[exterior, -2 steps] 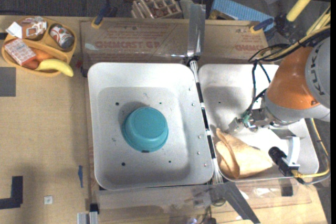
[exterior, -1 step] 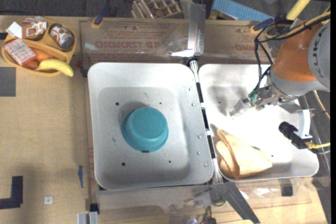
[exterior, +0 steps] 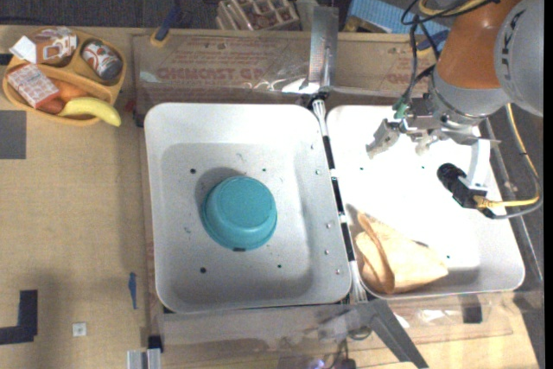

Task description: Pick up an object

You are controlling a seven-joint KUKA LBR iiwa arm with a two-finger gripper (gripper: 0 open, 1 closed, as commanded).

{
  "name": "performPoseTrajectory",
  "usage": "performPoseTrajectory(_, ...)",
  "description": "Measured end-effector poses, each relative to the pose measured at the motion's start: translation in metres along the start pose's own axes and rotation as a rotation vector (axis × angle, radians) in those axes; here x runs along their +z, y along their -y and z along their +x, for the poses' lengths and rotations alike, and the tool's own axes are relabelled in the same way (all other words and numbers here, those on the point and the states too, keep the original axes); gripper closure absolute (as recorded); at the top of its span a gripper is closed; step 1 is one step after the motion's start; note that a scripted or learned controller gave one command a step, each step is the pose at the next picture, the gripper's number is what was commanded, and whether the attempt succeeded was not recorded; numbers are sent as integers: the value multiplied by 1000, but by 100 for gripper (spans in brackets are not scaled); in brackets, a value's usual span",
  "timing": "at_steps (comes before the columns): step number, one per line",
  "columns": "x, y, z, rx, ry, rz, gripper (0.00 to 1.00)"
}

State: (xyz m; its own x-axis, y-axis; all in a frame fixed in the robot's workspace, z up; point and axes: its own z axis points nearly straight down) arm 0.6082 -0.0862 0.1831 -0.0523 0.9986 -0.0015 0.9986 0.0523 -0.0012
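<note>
Two white bins share the desk; my pincer point(exterior: 399, 136), fingers apart and holding nothing, hangs above the right bin point(exterior: 497, 259), well up from the tan cloth point(exterior: 399, 257), so the pick remains undone.

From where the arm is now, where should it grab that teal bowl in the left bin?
The teal bowl appears to sit upside down, its smooth dome up, so there is little to pinch on top. I would bring the hand straight down from above and close across the lower rim at its widest span, though it may slip.
</note>
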Motion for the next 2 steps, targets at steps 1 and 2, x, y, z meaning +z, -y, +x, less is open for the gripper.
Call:
performPoseTrajectory(1,-80,41,-55,-4,0,0,0)
performPoseTrajectory(2,-36,76,-6,291,-2,6,0)
